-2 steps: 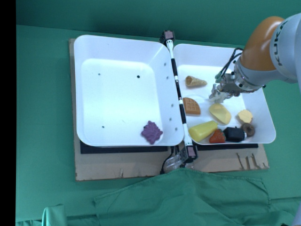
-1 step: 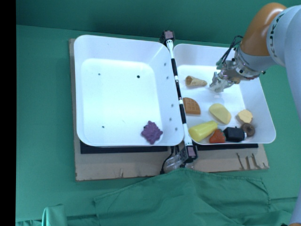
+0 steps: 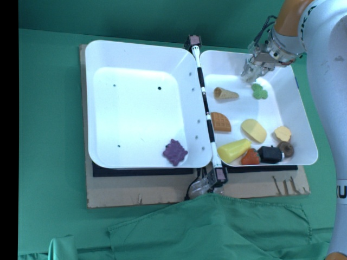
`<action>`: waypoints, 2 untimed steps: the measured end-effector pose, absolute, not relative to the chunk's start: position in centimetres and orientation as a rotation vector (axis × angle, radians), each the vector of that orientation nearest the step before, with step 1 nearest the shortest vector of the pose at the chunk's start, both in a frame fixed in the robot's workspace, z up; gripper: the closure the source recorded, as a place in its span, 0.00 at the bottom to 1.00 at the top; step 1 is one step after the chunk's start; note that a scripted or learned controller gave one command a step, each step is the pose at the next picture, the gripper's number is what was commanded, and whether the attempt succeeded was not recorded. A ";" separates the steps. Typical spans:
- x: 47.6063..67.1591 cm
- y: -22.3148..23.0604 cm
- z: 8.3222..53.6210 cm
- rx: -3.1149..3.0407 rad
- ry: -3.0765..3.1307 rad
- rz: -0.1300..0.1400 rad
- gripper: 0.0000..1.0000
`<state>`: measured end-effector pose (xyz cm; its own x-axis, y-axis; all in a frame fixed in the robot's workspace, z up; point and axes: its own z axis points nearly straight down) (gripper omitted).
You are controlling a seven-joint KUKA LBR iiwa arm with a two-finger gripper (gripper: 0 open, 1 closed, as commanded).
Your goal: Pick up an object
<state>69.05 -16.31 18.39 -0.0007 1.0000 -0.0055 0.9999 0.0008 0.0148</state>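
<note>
My gripper (image 3: 252, 75) hangs over the far part of the right bin (image 3: 303, 123), just above and left of a small green piece (image 3: 259, 91); nothing shows between its fingers. Lower in that bin lie an ice cream cone (image 3: 225, 94), a brown waffle piece (image 3: 220, 122), a pale yellow wedge (image 3: 254, 130), a yellow block (image 3: 233, 150), a red strawberry (image 3: 250, 157), a black object (image 3: 269, 154), a brown ring (image 3: 286, 149) and a small tan piece (image 3: 282, 133). A purple grape cluster (image 3: 174, 152) sits in the left bin (image 3: 108, 64), near its front right corner.
A black and white divider bar (image 3: 205, 104) runs between the two bins. Both bins rest on a cardboard sheet (image 3: 108, 191) over green cloth. A fold of green cloth (image 3: 217, 226) lies in front. The arm (image 3: 325, 47) comes down along the right side.
</note>
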 end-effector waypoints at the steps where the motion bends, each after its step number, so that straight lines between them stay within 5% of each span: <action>1: 68.8 -16.3 18.4 2.215 2.211 0.007 0.00; 2: 66.6 -14.5 18.5 2.215 2.209 0.006 0.00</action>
<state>66.56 -14.51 18.52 0.0026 1.0000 -0.0066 0.9999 -0.0026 0.0121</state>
